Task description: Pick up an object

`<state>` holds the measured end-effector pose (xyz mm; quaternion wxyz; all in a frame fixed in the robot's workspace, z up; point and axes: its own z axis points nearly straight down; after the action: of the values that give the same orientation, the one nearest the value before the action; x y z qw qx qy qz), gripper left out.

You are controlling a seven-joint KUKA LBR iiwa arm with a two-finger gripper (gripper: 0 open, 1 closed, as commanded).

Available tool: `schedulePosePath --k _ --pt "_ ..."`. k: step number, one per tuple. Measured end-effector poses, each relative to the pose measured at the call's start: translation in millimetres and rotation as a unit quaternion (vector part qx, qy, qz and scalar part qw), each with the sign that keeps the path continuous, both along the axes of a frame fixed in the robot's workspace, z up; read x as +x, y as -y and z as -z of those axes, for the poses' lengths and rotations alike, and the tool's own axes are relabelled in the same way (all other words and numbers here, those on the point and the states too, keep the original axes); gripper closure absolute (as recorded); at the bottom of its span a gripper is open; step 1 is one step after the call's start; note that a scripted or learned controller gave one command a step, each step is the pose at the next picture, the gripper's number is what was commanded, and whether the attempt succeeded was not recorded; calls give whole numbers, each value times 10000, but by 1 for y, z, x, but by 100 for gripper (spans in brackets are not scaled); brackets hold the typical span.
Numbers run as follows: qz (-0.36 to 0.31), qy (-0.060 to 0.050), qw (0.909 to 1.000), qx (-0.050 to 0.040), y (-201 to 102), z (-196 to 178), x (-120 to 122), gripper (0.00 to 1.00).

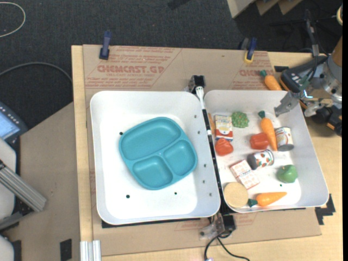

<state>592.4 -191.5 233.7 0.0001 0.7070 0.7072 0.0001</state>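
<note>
Claw [284,106] at right bin's [318,170] far-right rim, finger state unclear, carrot [267,132] just beside

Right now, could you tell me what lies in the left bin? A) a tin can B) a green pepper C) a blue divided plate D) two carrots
C: the blue divided plate lies alone in the left bin, while the carrots, pepper and can are in the right bin.
</note>
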Motion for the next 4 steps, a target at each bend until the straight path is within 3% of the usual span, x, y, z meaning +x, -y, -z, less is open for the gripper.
schedulePosePath --k 1,2,3,4 --pt "7 -39 10000 30 24 139 0 0" --pt "1 17 10000 -9 25 120 3 100" --pt "-40 34 10000 4 -47 83 28 100" --pt "-33 25 10000 9 -112 25 4 100"
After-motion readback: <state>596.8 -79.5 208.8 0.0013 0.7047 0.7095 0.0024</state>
